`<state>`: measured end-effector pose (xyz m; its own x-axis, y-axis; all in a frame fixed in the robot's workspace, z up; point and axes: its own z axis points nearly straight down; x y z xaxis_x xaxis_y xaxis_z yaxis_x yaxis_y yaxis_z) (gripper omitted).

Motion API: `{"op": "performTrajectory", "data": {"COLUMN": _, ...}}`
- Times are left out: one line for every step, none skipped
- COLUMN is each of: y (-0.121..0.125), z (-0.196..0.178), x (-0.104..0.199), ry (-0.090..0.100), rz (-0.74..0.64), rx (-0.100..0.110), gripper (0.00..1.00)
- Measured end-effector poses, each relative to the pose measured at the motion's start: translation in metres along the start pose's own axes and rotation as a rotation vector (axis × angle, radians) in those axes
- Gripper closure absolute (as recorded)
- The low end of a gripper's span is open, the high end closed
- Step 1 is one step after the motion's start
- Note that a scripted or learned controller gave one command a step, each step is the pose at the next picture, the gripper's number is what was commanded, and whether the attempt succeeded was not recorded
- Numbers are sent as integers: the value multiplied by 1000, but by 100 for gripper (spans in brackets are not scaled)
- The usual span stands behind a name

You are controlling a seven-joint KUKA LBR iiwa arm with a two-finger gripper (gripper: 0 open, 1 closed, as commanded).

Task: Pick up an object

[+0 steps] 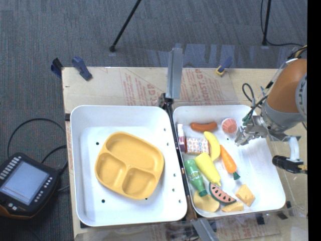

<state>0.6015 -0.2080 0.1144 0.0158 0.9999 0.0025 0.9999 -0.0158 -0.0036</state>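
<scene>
Camera view: claw [245,136] hovers, seemingly just right of the tomato [229,125].

Gripper [244,136] over right bin [261,182], near toy food; yellow tray [129,164] left.

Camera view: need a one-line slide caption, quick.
Gripper hovers over the right bin near toy foods including a carrot and banana; a yellow tray sits in the left bin.

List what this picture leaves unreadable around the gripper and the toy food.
- gripper: too small and blurred to tell how its fingers stand.
- yellow piece: partly covered by the watermelon slice, so its kind is unclear.
- small box: label too small to read.
</scene>
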Motion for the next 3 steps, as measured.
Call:
{"op": "performTrajectory", "data": {"y": 0, "z": 0, "x": 0, "ry": 0, "rz": 0, "rx": 1, "gripper": 0}}
{"op": "performTrajectory", "data": {"y": -62, "z": 30, "x": 28, "ry": 1, "rz": -137, "rx": 3, "gripper": 0}}
{"op": "performTrajectory", "data": {"y": -69, "z": 6, "x": 61, "ry": 0, "rz": -82, "rx": -1, "gripper": 0}}
